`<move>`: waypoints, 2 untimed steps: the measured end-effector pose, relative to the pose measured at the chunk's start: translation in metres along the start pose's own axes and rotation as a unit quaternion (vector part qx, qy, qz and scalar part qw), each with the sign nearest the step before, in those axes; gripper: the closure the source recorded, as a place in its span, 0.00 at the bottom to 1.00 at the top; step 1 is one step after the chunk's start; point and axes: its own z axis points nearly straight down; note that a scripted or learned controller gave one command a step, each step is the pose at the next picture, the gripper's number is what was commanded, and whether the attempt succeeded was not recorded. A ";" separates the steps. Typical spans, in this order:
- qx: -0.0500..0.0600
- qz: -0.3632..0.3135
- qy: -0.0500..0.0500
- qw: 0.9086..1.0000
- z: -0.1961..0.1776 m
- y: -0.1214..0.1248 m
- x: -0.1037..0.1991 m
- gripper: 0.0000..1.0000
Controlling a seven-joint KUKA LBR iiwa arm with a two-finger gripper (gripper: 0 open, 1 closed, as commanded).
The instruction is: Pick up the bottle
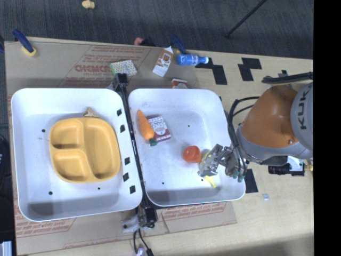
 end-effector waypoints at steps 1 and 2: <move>0.000 0.109 -0.003 0.994 -0.058 -0.002 -0.002 1.00; 0.001 -0.165 -0.003 0.986 -0.093 -0.002 -0.002 1.00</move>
